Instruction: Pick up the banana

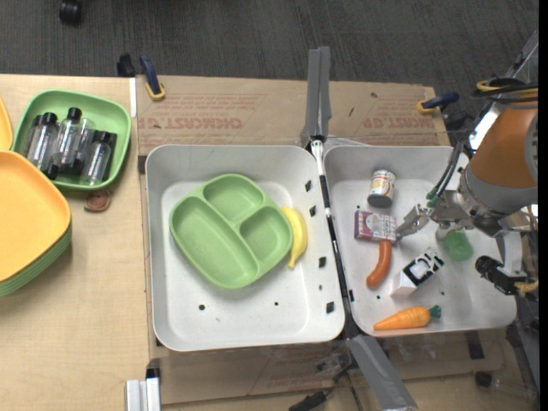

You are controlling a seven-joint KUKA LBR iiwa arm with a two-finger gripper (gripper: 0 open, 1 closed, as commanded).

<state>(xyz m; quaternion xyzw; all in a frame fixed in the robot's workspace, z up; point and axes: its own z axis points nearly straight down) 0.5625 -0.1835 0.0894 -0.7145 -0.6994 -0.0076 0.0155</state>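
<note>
I am watching the tool [417,219], spread wide, hovering in the right bin while the banana [296,235] is lying in the left bin against the green plate [227,228], risking a snagged grasp.

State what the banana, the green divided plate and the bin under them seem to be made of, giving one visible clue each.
Banana: probably moulded plastic toy; uniform yellow, smooth, unblemished.
Green divided plate: likely matte plastic; even colour, soft rounded moulded ridges between compartments.
White bin: probably plastic or painted sheet metal, can't tell which; thin rounded walls, slight sheen, small dark marks on its floor.
</note>
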